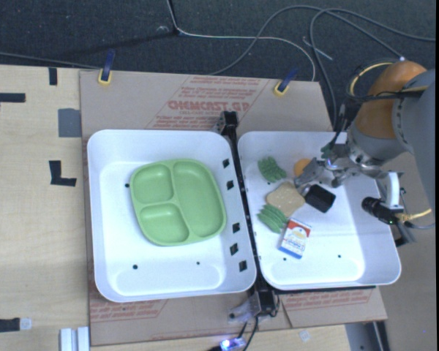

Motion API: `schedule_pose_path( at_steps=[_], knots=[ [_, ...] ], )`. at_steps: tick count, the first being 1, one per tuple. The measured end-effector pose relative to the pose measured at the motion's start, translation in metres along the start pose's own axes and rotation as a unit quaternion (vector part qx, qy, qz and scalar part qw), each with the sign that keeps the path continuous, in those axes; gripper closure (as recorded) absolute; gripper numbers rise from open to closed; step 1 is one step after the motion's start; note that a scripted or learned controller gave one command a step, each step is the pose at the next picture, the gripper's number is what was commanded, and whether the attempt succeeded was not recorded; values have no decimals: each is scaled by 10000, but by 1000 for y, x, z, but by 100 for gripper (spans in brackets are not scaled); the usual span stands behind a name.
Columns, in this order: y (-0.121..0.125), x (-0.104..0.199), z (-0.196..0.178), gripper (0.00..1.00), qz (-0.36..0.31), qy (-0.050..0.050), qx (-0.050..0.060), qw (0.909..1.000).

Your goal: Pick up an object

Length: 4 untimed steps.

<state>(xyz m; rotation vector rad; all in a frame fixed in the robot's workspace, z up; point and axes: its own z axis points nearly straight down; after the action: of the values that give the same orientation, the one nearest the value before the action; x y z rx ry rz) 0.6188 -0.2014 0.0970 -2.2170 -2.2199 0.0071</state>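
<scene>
The right bin (pixel 351 265) holds several small objects. A tan block (pixel 284 197) lies in the middle, with a green ribbed piece (pixel 272 170) behind it and another green piece (pixel 272 216) in front. A white, red and blue box (pixel 295 238) lies nearest the front, and an orange ball (pixel 301 167) sits at the back. My gripper (pixel 316 183) is low in the right bin, just right of the tan block and the orange ball. A small black shape (pixel 320 197) sits right at its tip; I cannot tell whether it is a loose object or part of the gripper.
The left bin (pixel 110 196) holds a green divided plate (pixel 178 200). A black divider (pixel 238 189) runs between the bins. The arm's grey body and orange band (pixel 391 93) hang over the right bin's back right corner. Cables lie behind the bench.
</scene>
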Motion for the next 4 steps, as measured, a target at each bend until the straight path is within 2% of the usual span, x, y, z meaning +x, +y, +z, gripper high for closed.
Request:
schedule_pose_path(
  at_steps=[1,2,3,4],
  knots=[
    [1,0,10,0,-1,-11,-37,10000],
    [3,0,-1,100,-10,-26,-67,10000],
    [2,3,-65,100,-2,-5,-55,10000],
    [6,4,-108,100,-2,-5,-52,10000]
  ],
)
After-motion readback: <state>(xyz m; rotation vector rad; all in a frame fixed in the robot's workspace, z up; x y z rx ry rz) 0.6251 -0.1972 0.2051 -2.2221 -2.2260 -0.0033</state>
